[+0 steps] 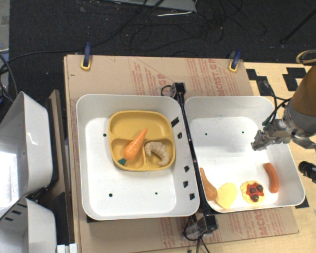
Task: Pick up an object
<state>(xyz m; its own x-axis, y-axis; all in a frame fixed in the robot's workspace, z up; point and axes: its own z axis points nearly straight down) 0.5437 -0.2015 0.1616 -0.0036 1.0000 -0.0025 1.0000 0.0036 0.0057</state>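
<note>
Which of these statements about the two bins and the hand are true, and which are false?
1. The carrot lies in the yellow plate. True.
2. The yellow plate is in the right bin. False: it is in the left bin.
3. The sausage lies in the right bin. True.
4. The hand is above the left bin. False: it is at the right bin's right side.
5. The shrimp lies beside the sausage. False: it is in the yellow plate.
</note>
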